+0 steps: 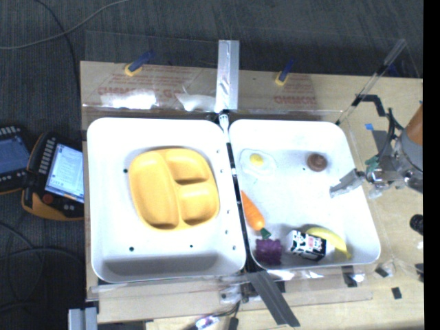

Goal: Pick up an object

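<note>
The right bin (344,139) holds a fried-egg toy (256,161), a small brown round piece (316,161), an orange carrot (253,212), purple grapes (269,250), a black-and-white carton (306,245) and a yellow banana (331,238). My gripper (344,184) reaches in over this bin's right rim, roughly midway along it. It sits right of and below the brown piece and above the banana, touching none of the objects. Nothing hangs from it.
In the left bin (103,184) lies a yellow divided plate (175,188). A metal post (227,74) stands behind the wall between the bins. The arm and its cables (395,160) occupy the bench to the right. A handheld controller (55,177) lies left of the bench.
</note>
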Action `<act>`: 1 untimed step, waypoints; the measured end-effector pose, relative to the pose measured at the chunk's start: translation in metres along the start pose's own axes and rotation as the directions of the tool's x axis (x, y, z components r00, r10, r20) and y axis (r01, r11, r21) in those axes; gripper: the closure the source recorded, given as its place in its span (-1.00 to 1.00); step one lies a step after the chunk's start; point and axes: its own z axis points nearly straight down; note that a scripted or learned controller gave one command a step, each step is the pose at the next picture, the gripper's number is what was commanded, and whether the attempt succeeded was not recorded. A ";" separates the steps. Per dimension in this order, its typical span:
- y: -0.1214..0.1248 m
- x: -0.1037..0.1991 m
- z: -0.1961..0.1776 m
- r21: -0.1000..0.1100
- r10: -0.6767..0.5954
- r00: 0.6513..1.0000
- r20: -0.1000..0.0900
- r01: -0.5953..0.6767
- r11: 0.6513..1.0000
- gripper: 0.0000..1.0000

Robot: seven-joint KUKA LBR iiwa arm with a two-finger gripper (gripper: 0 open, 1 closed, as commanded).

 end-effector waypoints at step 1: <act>-0.014 0.096 0.123 0.002 0.032 0.999 0.000 -0.032 0.999 -1.00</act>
